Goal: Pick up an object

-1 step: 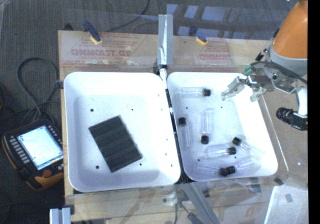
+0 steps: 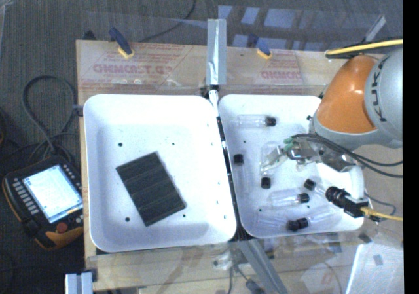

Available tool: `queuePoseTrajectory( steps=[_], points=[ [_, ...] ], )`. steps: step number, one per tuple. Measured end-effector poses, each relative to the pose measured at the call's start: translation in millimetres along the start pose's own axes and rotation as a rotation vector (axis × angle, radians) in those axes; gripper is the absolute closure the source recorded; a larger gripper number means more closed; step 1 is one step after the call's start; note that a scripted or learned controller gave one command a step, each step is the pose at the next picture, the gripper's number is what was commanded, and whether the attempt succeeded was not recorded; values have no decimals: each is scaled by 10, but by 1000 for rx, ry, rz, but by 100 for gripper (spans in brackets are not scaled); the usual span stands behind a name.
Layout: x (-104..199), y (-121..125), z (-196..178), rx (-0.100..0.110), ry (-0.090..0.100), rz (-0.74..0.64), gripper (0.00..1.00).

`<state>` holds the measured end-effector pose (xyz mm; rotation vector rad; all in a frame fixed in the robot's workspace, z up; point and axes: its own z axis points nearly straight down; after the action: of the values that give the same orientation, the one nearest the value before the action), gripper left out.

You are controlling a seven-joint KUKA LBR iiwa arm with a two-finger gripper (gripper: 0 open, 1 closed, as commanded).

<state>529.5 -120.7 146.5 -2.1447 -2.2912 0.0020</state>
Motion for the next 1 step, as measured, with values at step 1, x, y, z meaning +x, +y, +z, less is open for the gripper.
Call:
queuePoseTrajectory(
  steps=[1],
  points=[
    [119, -23, 560, -13, -7, -27, 0]
  ],
)
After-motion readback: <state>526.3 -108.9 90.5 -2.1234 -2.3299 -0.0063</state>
